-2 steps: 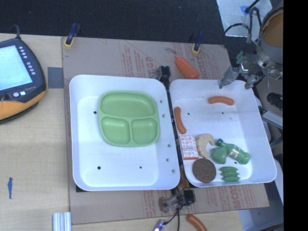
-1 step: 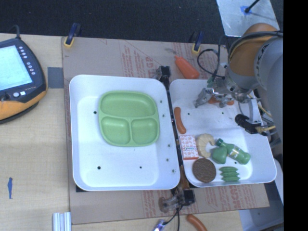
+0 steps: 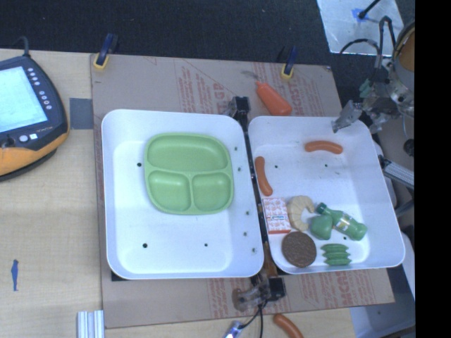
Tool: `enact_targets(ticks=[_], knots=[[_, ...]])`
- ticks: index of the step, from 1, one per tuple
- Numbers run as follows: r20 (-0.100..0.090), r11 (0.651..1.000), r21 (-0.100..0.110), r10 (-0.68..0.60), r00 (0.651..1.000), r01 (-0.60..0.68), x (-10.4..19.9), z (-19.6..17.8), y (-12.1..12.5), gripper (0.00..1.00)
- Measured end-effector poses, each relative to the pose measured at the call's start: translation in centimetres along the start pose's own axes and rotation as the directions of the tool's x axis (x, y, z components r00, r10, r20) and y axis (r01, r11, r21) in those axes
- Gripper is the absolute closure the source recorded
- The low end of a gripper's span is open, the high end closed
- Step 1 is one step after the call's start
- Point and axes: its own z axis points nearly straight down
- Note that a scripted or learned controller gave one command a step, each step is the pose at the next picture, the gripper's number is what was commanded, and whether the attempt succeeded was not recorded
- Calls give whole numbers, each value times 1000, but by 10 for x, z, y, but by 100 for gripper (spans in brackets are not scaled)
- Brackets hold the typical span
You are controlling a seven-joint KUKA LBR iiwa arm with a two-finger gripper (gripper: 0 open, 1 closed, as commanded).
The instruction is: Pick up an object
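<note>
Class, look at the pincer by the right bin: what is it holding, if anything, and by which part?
Nothing is held. The pincer hangs at the right bin's far right corner with nothing between its tips; the nearest sausage lies apart in the bin.

The arm reaches in at the far right, its gripper (image 3: 350,118) low and tilted leftward; the wrist above it is tangled with cables.

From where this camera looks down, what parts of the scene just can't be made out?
- The gripper, at the right bin's upper right corner: small and dark, so how it stands is unclear.
- The arm: cut off by the camera view's right side.
- The small packet in the right bin: its print is too small to read.
- The sausage at the bottom: cut off by the lower edge.
- The tablet: cut off by the left edge.
</note>
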Motion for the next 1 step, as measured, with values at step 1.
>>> enact_targets(ticks=[1], knots=[[-2, 1000, 5, -2, 1000, 2, 35, 109, -1, 0]])
